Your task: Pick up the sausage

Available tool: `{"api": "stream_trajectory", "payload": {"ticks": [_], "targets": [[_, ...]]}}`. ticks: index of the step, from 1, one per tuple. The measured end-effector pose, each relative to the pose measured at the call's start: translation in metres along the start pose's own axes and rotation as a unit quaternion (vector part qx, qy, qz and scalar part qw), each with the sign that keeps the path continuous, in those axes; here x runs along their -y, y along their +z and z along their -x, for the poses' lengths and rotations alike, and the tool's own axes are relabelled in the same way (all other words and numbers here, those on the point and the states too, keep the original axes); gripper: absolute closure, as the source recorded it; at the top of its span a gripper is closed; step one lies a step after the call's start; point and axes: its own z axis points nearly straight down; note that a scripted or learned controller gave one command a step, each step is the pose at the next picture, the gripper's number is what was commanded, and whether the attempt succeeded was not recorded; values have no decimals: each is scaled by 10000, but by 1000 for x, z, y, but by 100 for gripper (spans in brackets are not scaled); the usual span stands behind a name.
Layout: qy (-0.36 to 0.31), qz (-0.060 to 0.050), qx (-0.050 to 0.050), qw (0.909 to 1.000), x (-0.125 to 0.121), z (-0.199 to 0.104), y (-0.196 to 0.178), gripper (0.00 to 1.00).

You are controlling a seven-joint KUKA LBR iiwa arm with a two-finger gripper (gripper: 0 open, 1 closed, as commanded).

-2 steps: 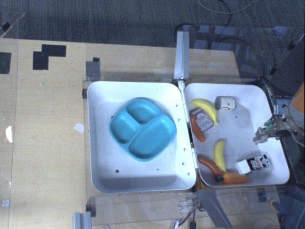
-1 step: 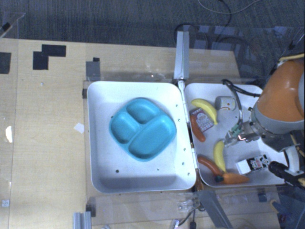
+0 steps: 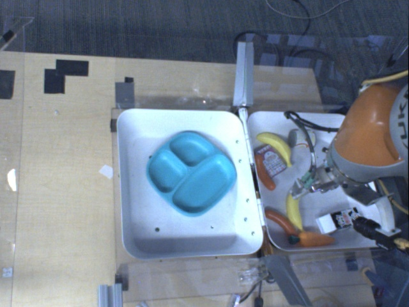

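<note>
The arm's orange band hides much of the right bin. The gripper is blurred; jaw state cannot be determined. The sausage lies partly under a banana.

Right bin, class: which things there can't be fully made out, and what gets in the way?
- Gripper: too small and cluttered to read its state.
- Right bin: far side covered by the arm.
- Sausage: one end tucked under a banana.
- Packet: label too small to read.
</note>
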Motion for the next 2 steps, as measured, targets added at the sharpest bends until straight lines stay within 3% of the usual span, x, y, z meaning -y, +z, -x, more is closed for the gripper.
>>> {"api": "stream_trajectory", "payload": {"ticks": [1, 2], "targets": [[-2198, 6, -2, 9756, -48, -68, 0, 100], [-3428, 9, -5, 9394, -82, -132, 0, 100]]}}
